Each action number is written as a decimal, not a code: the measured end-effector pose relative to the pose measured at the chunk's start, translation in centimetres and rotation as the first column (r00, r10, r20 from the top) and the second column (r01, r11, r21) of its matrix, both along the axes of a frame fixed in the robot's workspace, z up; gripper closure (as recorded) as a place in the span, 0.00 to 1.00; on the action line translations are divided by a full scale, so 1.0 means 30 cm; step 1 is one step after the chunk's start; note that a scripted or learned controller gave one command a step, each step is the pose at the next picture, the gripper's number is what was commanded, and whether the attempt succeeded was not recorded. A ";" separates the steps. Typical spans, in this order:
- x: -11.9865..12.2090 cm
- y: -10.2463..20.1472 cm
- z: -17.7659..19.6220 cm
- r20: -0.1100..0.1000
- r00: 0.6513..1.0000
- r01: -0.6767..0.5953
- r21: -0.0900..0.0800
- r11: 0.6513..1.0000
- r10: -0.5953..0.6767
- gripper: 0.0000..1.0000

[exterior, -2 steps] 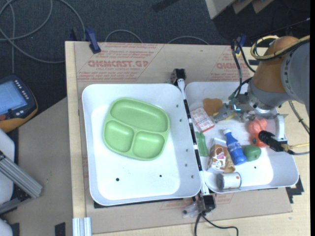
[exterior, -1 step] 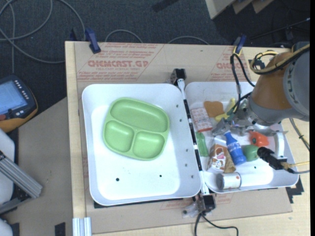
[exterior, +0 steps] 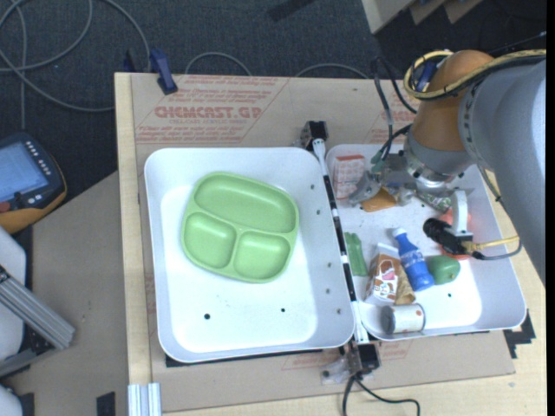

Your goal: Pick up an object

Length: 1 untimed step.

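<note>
two white bins (exterior: 173, 232), one green tray (exterior: 239, 226)

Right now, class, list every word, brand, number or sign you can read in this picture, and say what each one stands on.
"CHEMCAST GP": red print on the brown board under the bins.
Smaller red lines around that name on the board: too small to read.
Red-and-white packet in the right bin: print blurred.
Blue bottle label: unreadable.
Brown snack packet: print blurred.
Handheld screen at the left edge: lit, nothing legible.
</note>
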State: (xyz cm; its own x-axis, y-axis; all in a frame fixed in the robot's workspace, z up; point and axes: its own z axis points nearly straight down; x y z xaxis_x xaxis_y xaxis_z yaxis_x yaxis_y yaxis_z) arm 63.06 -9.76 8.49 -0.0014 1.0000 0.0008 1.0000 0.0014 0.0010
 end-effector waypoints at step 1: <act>0.108 -0.134 -0.005 -0.020 1.000 0.005 0.002 1.000 -0.005 0.00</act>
